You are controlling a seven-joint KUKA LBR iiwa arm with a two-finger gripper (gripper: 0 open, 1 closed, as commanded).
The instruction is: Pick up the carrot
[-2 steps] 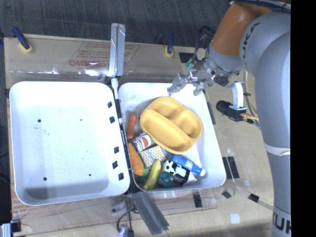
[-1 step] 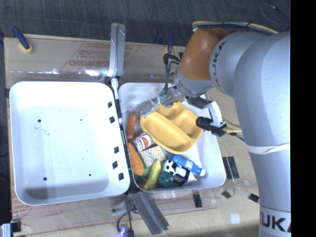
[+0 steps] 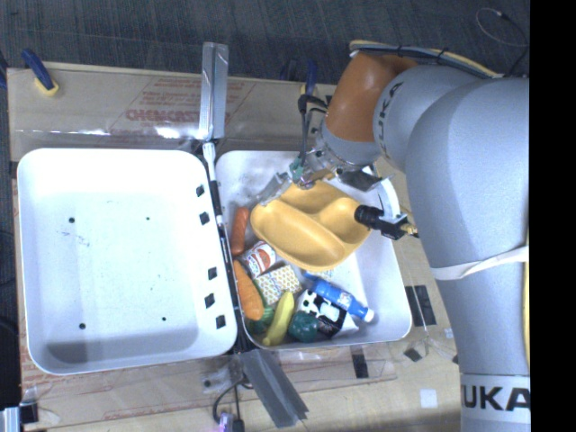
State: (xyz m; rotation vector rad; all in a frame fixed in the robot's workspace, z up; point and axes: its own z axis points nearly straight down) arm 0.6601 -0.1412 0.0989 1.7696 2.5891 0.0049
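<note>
Orange carrot lies untouched at seven o'clock from the gripper, grip unreadable, so it must reach there.

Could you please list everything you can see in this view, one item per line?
Left bin: one, white, left half of bench.
Right bin: one, white, beside it.
Bowl: one, yellow, right bin, upper middle.
Carrot: one, orange, right bin's left wall.
Banana: one, yellow-green, beside carrot.
Bottle: one, blue and white, lower right.
Snack packet: one, white and red, under bowl.
Clamp: one, blue and yellow, top left.
Gripper: one, grey, above bowl.
</note>
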